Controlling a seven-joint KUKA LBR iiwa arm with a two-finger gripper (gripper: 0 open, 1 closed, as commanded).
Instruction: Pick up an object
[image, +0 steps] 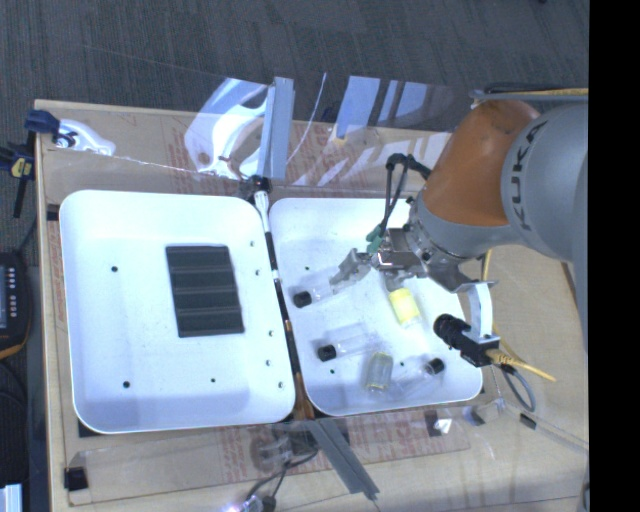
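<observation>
My gripper (352, 268) hangs low over the right bin (300, 225); whether it is parted or closed I cannot tell. The nearest candidate, a small yellow block (403, 305), lies just right of and below the gripper, its long axis roughly up-down in view. It looks matte, rounded. Clear plastic vials (378, 371) with black caps lie beyond, glossy and cylindrical. The left bin (90, 215) holds a ribbed black pad (205, 290).

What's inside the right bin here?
In the right bin: a yellow piece, several clear vials with dark caps, and the gripper low over it. The arm covers the bin's upper right corner.
</observation>
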